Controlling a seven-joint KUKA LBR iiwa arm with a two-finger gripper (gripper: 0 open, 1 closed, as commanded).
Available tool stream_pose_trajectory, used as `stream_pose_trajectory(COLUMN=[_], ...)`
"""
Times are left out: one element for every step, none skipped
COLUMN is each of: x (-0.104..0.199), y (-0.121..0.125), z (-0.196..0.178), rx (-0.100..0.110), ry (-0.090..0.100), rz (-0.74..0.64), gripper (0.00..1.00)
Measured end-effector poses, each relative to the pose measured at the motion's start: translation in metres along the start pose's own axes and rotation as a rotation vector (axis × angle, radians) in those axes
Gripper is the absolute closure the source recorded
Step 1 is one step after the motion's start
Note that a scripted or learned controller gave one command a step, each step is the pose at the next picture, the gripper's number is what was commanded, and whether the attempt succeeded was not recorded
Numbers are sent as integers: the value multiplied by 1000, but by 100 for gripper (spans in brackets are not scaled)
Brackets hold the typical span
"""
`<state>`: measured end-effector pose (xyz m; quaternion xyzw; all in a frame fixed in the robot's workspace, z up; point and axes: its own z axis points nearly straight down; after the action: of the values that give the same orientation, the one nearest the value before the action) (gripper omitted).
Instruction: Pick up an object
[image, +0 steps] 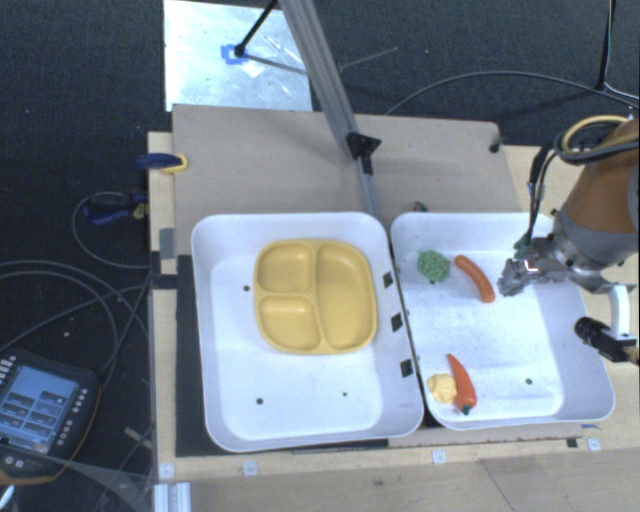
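1. Objects to pick are lying in the right bin (585, 395). Nearest the camera, a red-orange pepper-like piece (460, 383) is resting against a small yellow lump (440, 386). Both are looking like light, stiff toy food, probably smooth plastic. The two are touching, so closing on one is likely to nudge the other. What the yellow lump is meant to be is too small to tell.

2. Further in, an orange sausage-shaped piece (475, 277) is lying at a slant on the bin floor, just beside a green broccoli-like piece (433, 266). The sausage is looking light, rigid and slick. Taking it across its narrow middle seems safest, since its rounded ends may be slipping out of a pinch.

3. The gripper (512, 278) is hovering close to the sausage's right end. Whether it is open or closed cannot be told from this slant, because the wrist is covering it, and nothing is visibly held. Whether it is touching the bin floor is also unclear.

4. The arm (600, 195) is getting cut off at the right.

5. In the left bin (230, 400), a yellow divided plate (350, 290) is sitting flat. It is wide and shallow, so awkward to pinch.

6. Farthest, a grey pole (325, 70) is crossing the tabletop (440, 150) and hiding part of the bins' far edge.
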<state>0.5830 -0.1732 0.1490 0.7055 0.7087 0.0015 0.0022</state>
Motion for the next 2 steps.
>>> stream_pose_trajectory(x=[7,-3], y=[6,6], z=[-48,-102], rx=[-2,-3], ry=[-1,-1], rz=[-3,-2], gripper=[100,100])
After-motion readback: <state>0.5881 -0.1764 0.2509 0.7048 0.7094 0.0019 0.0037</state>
